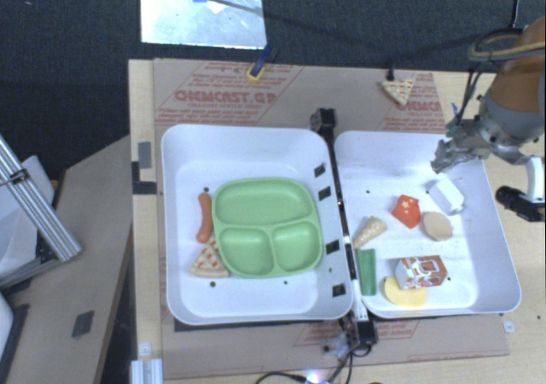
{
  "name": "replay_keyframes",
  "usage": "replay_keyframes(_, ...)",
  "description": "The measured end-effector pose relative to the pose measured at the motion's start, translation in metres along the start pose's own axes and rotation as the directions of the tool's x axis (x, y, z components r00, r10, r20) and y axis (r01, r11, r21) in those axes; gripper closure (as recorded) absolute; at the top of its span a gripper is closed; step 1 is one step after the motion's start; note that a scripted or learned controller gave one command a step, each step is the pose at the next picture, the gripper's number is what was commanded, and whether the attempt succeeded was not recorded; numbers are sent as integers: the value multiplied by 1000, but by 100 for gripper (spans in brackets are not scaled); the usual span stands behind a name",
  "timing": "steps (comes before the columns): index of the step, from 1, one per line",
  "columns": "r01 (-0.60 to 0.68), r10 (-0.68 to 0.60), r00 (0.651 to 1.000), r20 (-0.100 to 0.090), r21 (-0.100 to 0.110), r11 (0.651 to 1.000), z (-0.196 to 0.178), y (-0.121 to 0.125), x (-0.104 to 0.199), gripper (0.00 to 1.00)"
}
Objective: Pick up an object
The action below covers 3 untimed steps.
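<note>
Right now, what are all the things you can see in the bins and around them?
Bins: 2, white, side by side on the bench.
Tray: 1, green, left bin.
Sausage: 1, orange-red, left of the tray.
Pizza slice: 1, tan, left bin, front.
Red block: 1, red, right bin.
White block: 1, right bin, near the gripper.
Bun: 1, tan, right bin.
Cone: 1, beige, right bin.
Green stick: 1, right bin, front.
Carton: 1, brown and white, right bin.
Banana: 1, yellow, right bin, front.
Second slice: 1, tan, behind the bins.
Gripper: 1, grey, over the right bin's back.
</note>
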State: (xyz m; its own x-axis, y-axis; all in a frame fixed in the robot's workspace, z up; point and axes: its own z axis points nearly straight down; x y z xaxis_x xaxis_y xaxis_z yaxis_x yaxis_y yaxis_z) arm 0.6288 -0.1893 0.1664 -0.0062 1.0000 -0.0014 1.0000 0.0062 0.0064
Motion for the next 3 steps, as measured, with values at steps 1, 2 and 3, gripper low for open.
replay_keyframes(1, 1, -1, 1000, 1, -2, 1000, -55, 2, 0, 100)
replay_keyframes(2, 2, -2, 1000, -2, 5, 1000, -62, -20, 38, 100)
replay_keyframes(3, 3, -3, 1000, -3, 7, 1000, -55, -37, 92, 100)
